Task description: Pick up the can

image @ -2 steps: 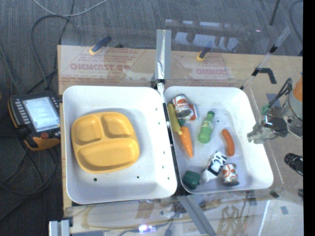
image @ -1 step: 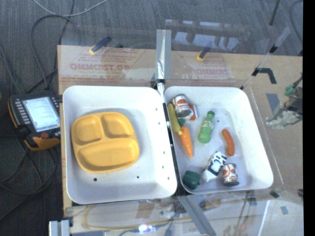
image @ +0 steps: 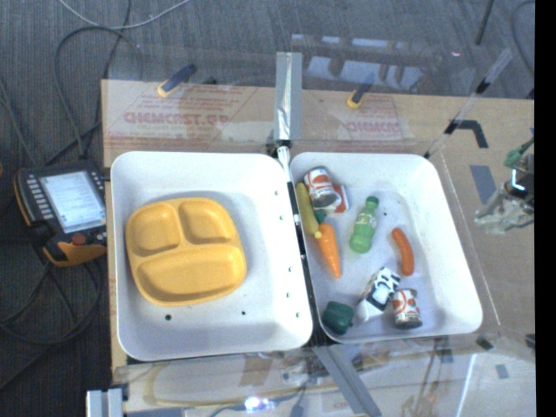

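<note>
Both worktop bins sit undisturbed, the can lying ungrasped, while the tool, jaw state unclear, waits far right.

The right-hand shallow white bin is crowded. The red-and-white can lying on its side at 11 o'clock is hemmed by a yellow stick and an orange carrot just beside it. A green bottle lies near the centre, an orange sausage at 3 o'clock. Open floor is left at 1 o'clock.
</note>
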`<state>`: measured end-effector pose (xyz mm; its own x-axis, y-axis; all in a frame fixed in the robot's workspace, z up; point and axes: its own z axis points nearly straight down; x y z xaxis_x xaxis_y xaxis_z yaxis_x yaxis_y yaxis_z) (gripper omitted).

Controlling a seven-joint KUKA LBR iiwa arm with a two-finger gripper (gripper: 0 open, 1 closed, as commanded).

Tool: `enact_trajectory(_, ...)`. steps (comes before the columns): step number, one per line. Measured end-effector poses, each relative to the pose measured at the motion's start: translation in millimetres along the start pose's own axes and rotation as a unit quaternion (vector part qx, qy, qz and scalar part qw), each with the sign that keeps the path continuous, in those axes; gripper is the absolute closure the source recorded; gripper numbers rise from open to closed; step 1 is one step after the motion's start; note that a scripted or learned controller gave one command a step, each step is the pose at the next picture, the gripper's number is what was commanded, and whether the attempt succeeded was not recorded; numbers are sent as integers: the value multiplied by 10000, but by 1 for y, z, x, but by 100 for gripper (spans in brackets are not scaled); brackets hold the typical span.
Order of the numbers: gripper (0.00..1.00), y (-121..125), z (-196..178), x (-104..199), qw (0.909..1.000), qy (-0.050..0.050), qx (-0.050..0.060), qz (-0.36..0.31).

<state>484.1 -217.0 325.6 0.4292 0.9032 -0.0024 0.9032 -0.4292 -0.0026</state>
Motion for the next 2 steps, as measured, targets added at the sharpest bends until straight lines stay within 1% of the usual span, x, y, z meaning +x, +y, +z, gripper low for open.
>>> enact_trajectory(1,100,-1,-5,2,9974,1,2,717)
enact_trajectory(2,100,-6,1,13,9861,1,10,1662)
